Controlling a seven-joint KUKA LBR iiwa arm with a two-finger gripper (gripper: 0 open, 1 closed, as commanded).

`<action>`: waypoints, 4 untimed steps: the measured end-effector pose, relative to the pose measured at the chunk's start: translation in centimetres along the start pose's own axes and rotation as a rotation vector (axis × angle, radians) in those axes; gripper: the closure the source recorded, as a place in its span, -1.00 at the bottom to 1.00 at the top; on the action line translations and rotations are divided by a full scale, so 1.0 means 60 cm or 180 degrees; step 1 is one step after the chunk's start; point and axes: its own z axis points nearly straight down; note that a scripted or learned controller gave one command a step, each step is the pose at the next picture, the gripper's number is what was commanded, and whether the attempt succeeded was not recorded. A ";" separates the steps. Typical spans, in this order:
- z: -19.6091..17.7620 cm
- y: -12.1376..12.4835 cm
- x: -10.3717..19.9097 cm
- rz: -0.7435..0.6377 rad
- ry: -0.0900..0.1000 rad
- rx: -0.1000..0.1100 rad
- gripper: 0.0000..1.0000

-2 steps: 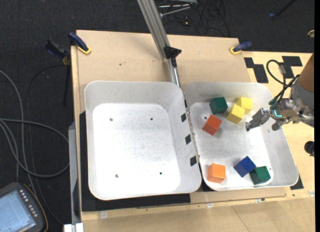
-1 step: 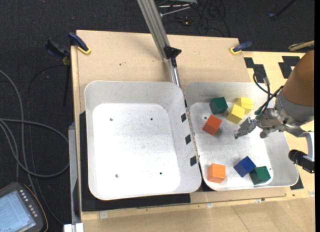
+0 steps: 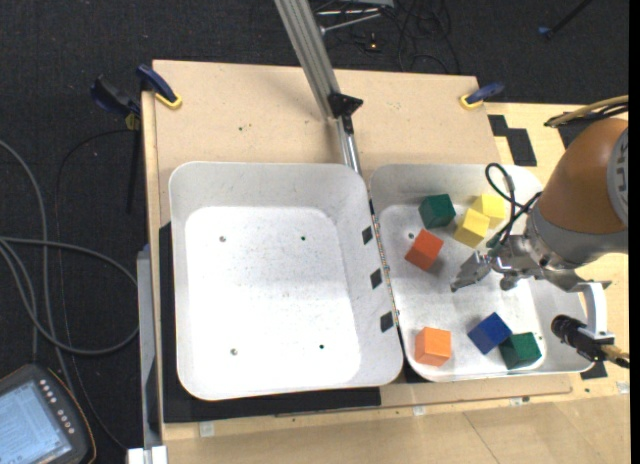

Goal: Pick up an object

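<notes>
Several blocks lie in the right bin (image 3: 400,214). A green block (image 3: 436,210) and two yellow blocks (image 3: 473,224) (image 3: 493,205) sit at the back. A red-orange block (image 3: 424,249) lies just in front of them. Near the front are an orange block (image 3: 433,345), a blue block (image 3: 489,332) and a second green block (image 3: 521,349). My gripper (image 3: 480,272) hangs low over the bin's middle, on bare floor between the yellow blocks and the blue block. I see no block in it.
The left bin (image 3: 190,252) lies beside the right one on the wooden bench. A metal pole (image 3: 310,42) slants down from the top to the gap between the bins. The arm's orange band (image 3: 590,167) covers the right bin's far right side.
</notes>
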 end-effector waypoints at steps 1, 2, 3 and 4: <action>0.050 0.000 0.000 0.0002 -0.0007 -0.0012 -1.00; 0.031 0.001 0.000 0.0002 -0.0008 -0.0023 1.00; -0.056 0.020 0.005 -0.0011 -0.0013 -0.0037 1.00; -0.131 0.032 0.011 -0.0012 -0.0013 -0.0036 1.00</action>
